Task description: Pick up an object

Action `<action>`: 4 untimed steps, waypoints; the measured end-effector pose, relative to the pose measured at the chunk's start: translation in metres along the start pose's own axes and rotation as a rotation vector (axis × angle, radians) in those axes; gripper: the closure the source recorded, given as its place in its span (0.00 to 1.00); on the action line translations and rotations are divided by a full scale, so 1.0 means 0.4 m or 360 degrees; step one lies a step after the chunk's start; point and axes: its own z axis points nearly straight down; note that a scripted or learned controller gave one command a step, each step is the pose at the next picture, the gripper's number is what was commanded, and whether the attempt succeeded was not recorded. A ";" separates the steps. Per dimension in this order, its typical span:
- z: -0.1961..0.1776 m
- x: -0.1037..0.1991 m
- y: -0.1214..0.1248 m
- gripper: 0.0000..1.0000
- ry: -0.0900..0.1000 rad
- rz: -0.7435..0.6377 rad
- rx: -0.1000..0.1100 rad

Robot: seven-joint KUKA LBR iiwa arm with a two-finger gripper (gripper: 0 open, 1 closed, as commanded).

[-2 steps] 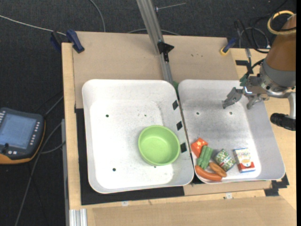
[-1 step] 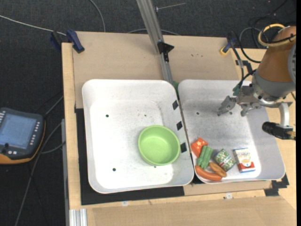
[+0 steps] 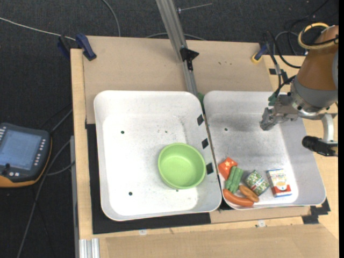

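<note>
Grey end effector [image 3: 267, 120] hangs over right bin's [image 3: 301, 198] far part; finger state unclear. Objs clustered at near edge: carton [image 3: 279, 182], green veg [image 3: 234, 179], orange sausage [image 3: 238, 199]. Green bowl [image 3: 181, 166] in left bin [image 3: 110, 144].

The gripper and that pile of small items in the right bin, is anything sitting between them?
Nothing visible. The gripper hovers over the upper part of the right bin, and the bin floor between it and the pile at the lower edge is bare. The green bowl sits apart in the left bin.
</note>
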 end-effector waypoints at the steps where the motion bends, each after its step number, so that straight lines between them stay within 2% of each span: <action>1: -0.125 -0.004 -0.021 1.00 -0.0001 0.0001 -0.0004; 2: -0.257 -0.004 -0.019 1.00 -0.0001 0.0000 -0.0005; 3: -0.225 0.128 -0.031 1.00 0.0002 -0.0006 0.0003; 4: -0.228 0.254 -0.076 1.00 0.0002 -0.0006 0.0002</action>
